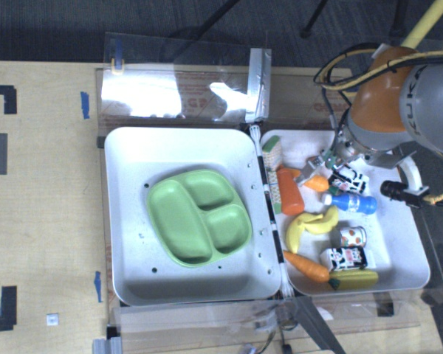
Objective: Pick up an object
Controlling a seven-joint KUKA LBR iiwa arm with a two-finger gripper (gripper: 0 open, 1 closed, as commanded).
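Down at the near edge of the right bin [417, 271] sits a yellow-green marker-looking stick [354, 277], with a carrot [307, 266] just left of it and a little cow-print carton [346, 258] right behind. Next up is a small can [352, 237], then a banana [314, 223] curled in the middle. A blue and white bottle [354, 203] lies on its side past the banana, and an orange box [288, 190] runs along the left wall. There's a smaller orange thing [317, 184] beside it, and another black-and-white carton [349, 178] near the far end.

My gripper [329, 158] is down at that far end of the right bin, over the clutter, and honestly I can't tell how it's set or whether it's touching anything, too much cable and wrist in the way.

Left bin [125, 220] has a green divided plate [199, 214] lying flat in it. Both bins sit on the bench [37, 220].
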